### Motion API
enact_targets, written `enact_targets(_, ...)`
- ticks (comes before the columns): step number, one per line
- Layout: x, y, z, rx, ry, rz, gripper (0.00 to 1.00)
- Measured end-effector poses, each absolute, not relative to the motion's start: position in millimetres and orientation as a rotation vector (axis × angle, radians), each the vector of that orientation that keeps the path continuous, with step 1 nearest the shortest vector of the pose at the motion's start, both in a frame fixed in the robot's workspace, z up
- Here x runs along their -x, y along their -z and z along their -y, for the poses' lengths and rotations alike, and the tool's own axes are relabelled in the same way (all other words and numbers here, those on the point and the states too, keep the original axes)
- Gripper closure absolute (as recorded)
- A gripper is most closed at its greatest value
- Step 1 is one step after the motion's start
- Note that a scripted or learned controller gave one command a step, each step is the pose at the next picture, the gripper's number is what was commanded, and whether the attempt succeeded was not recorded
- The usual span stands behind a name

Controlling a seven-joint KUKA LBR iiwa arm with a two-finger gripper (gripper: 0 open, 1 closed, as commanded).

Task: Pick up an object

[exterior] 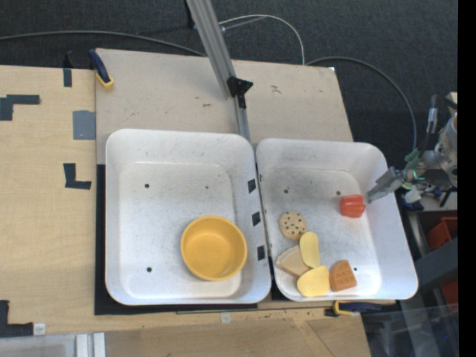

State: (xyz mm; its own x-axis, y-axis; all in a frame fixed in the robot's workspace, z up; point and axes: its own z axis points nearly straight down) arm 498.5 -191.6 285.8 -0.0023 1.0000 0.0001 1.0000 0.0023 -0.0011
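Observation:
In the right bin (372, 155) lie several small food pieces. A red piece (352, 205) rests near the right wall, and a round cookie (292, 224) sits left of the middle. A yellow oval piece (309, 248), a tan bread slice (291, 262), a yellow wedge (315, 281) and an orange-brown piece (343, 274) cluster at the front. My gripper (381, 184) hangs over the bin's right rim, just up and right of the red piece, tilted in from the right. Nothing is visibly held.
A yellow bowl (214, 247) stands in the left bin (119, 199) toward its front right. A grey metal pole (216, 43) slants down to the gap between the bins. Cables (394, 88) run behind the right bin.

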Motion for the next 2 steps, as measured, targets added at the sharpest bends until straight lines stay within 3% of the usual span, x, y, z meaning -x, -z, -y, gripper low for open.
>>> enact_targets(1, -498.5, -285.8, 191.7, 2.218, -0.001, 2.223, 0.0)
enact_targets(2, -494.6, -229.0, 181.3, 2.216, -0.005, 2.219, 0.0)
